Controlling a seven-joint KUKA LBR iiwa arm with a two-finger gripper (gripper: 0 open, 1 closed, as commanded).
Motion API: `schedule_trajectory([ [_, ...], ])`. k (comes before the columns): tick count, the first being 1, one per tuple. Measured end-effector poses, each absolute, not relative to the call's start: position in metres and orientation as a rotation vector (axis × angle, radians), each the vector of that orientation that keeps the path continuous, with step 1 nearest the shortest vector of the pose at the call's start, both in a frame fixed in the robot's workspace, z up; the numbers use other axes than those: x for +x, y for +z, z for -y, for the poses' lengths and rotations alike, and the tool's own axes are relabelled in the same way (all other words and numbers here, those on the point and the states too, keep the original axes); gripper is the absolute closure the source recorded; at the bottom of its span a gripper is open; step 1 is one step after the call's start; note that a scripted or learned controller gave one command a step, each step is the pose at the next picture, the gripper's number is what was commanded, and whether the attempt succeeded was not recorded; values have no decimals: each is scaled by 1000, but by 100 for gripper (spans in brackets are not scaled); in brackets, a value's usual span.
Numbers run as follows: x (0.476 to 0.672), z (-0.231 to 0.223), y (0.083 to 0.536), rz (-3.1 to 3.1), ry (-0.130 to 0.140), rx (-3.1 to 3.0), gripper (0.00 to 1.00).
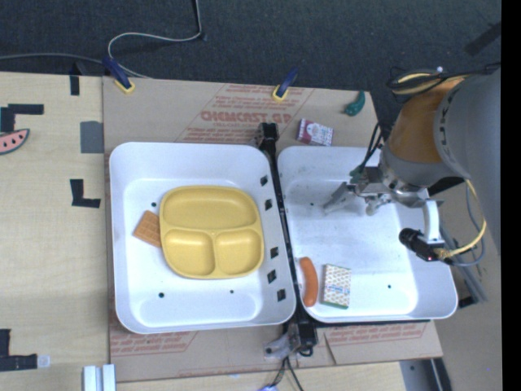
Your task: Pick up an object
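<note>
Nearest edge of right bin: small patterned packet lying flat, an orange sausage-shaped piece just beside it against the divider wall. Left bin: yellow three-compartment plate, with a tan waffle-like piece partly hidden under its left rim. Hand low over the right bin's far half, fingers spread, nothing between them; well apart from packet and sausage. Arm cut off at right. Beyond the bins, on cardboard-covered tabletop: small red-and-white box, print unreadable.
</note>
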State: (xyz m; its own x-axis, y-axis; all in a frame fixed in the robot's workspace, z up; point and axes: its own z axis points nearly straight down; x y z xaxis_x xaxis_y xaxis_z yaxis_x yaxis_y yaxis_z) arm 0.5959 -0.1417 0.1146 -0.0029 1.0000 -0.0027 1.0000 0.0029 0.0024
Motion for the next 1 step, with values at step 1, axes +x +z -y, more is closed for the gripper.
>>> schedule_trajectory([
  [1, 596, 141, 124, -2224, 0, 2216, 100],
])
